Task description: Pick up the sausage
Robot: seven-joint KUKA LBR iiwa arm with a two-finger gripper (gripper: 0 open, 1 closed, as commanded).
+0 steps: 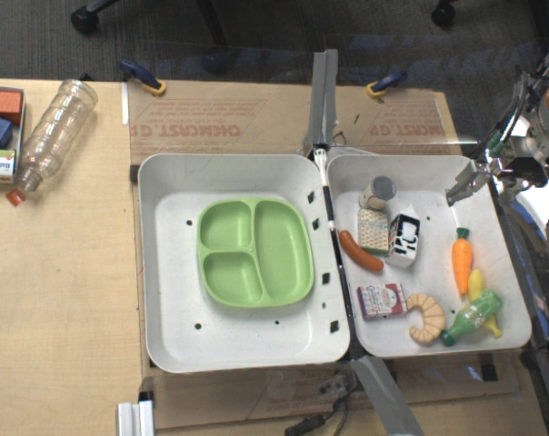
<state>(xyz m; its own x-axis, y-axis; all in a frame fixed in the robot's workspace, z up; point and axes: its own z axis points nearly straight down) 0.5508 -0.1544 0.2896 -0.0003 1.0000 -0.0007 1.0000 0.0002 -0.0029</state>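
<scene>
The sausage [361, 252] is a small red-orange link lying at a slant near the left wall of the right bin [515, 266]. It rests beside a patterned cracker box [373, 230]. My gripper [465, 187] hangs over the right bin's far right corner, well to the right of the sausage and apart from it. Nothing shows in its grasp.
The right bin also holds a small can [380, 189], a black-and-white carton [404, 239], a carrot [463, 260], a green bottle [472, 316], a croissant [427, 318] and a pink box [381, 300]. A green divided plate [256, 252] lies in the left bin [165, 271]. A plastic bottle [54, 134] lies on the bench.
</scene>
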